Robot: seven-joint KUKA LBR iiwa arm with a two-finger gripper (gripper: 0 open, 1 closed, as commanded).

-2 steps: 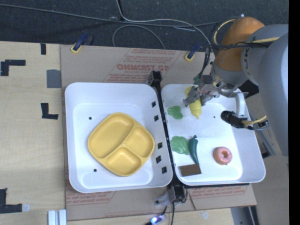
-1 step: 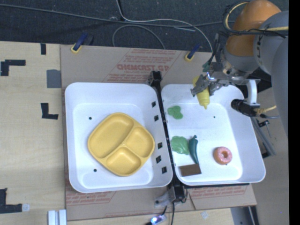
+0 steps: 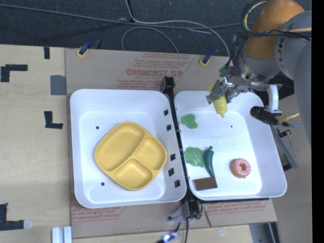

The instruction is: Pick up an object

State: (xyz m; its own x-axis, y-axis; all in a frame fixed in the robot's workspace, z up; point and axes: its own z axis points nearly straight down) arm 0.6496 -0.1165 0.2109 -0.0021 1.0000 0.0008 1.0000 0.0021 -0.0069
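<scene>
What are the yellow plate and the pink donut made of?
The yellow plate looks like moulded plastic: one even colour, smooth, rounded dividers between three sections, a soft sheen. The pink donut is probably a toy, plastic or rubber, with a flat pink icing colour over a tan ring; it is too small here to be sure which.

One camera hangs fixed above the bench (image 3: 30, 135), well back, tilted down so it takes in both white bins whole. The left bin (image 3: 81, 151) and the right bin (image 3: 263, 151) sit side by side across the middle of the view, their near rims toward the bottom edge. Beyond their far rims the cardboard sheet (image 3: 147, 70) and a dark floor (image 3: 76, 4) with cables show. The arm (image 3: 276, 24) enters at the far right.
</scene>
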